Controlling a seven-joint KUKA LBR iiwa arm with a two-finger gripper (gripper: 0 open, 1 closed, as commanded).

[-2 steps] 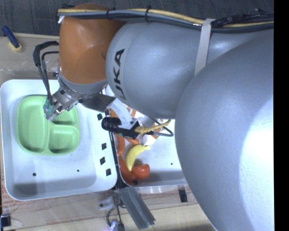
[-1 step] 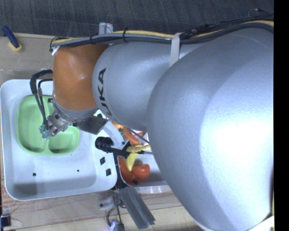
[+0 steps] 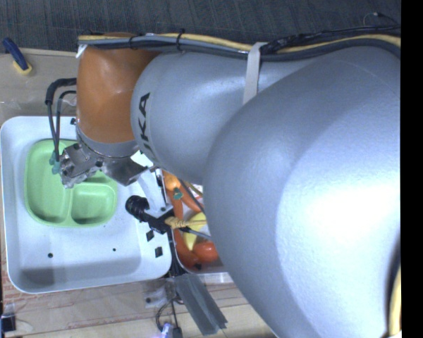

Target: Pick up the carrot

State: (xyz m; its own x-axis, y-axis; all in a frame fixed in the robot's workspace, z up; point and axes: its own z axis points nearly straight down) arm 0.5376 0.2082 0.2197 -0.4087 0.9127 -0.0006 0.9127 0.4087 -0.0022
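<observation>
A light green two-compartment dish [image 3: 69, 192] is sitting in the left white bin [image 3: 28, 263]. A blue-and-yellow tool [image 3: 17, 55] is lying on the wooden bench [image 3: 28, 83] near its far left corner.

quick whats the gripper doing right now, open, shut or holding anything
Gripper: cannot be told; it sits over the green dish in the left bin, and no carrot is seen in it.
</observation>
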